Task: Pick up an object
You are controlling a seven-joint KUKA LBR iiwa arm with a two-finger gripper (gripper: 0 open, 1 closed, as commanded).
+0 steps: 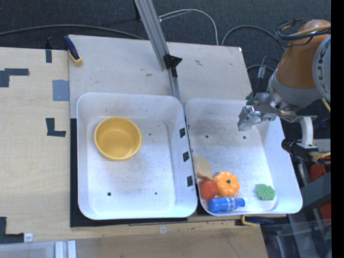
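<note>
Right bin (279, 165), pumpkin (227, 183) well below gripper (246, 120)

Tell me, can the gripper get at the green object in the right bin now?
Probably yes. The green object lies alone near the right bin's front corner, apart from the other toys, and the gripper hangs above that bin.

Evenly and fairly brightly lit from overhead, with no hard glare. Soft, short shadows under the yellow bowl (117, 138) and beside the rims of the white bins (86, 160). Slightly washed out on the bins' white floors. Mildly soft throughout, with coarse compression grain. Dimmer over the dark floor at top and lower right. Little visible distortion toward the edges.
</note>
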